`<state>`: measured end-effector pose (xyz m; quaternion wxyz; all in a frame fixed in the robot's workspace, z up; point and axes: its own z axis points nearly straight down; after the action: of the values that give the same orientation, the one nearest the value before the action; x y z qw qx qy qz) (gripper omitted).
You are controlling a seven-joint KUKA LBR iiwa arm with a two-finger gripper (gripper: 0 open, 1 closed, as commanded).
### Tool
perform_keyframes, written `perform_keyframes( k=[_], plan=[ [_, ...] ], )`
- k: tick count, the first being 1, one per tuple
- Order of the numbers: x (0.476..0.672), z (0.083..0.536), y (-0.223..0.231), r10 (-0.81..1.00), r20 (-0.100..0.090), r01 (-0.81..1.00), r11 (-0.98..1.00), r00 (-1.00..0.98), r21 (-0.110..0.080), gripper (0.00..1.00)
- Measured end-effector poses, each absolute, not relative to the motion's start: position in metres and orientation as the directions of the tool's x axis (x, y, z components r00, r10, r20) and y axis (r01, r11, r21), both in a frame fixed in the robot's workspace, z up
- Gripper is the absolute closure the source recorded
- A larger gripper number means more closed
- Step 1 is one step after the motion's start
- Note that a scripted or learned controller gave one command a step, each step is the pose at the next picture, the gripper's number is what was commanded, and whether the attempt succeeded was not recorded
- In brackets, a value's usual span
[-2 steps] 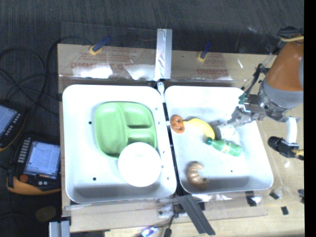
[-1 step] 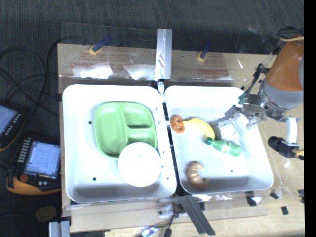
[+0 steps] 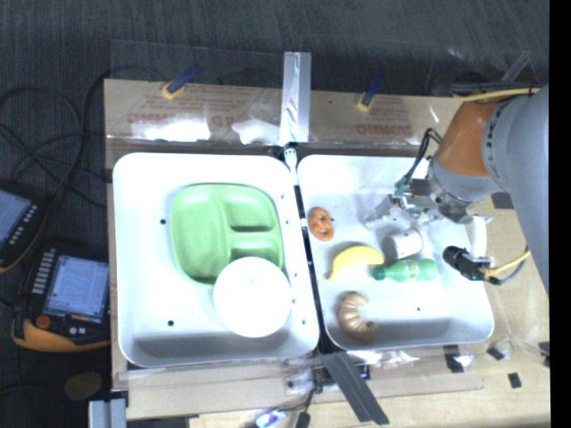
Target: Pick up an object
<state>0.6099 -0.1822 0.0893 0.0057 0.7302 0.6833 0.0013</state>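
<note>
Croissant [image 3: 355, 314] below lowered pincer [image 3: 399, 210]

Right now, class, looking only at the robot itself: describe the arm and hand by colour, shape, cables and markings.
The arm is a thick, rounded grey tube with an orange band above the wrist. The hand is small, metallic and silver-grey. A thin dark cable loops beside the wrist, and a black fitting with a yellowish cable hangs below it.
</note>
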Motion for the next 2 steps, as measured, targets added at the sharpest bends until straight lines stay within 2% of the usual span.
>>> perform_keyframes(
  k=[1,2],
  plan=[
    [0.597,0.09,-0.146,0.964,-0.009,0.964,0.265,-0.265,0.009,0.0],
    [0.555,0.091,-0.116,0.939,-0.01,0.939,0.343,-0.343,0.012,0.0]
  ],
)
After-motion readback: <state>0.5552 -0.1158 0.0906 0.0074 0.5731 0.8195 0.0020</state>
